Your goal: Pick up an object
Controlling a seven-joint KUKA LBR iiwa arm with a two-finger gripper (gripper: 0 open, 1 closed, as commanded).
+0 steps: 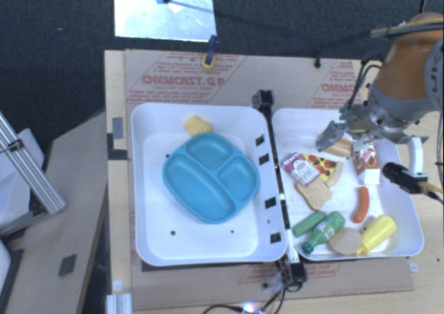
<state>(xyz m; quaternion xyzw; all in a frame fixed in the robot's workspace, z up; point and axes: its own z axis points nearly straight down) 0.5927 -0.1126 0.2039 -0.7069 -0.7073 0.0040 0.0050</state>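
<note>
End effector hovering at the top of the right bin, can't tell how it's set.

I'd drop straight onto the bread piece just under it, clear of the carton. Count: two bins, one blue tray in the left bin, one sausage, one green bottle.

Two white bins, one blue plate, roughly ten toy foods.

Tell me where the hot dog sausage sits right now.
The sausage lies in the right bin, near its right side, just below the small carton and above the yellow bottle.
</note>
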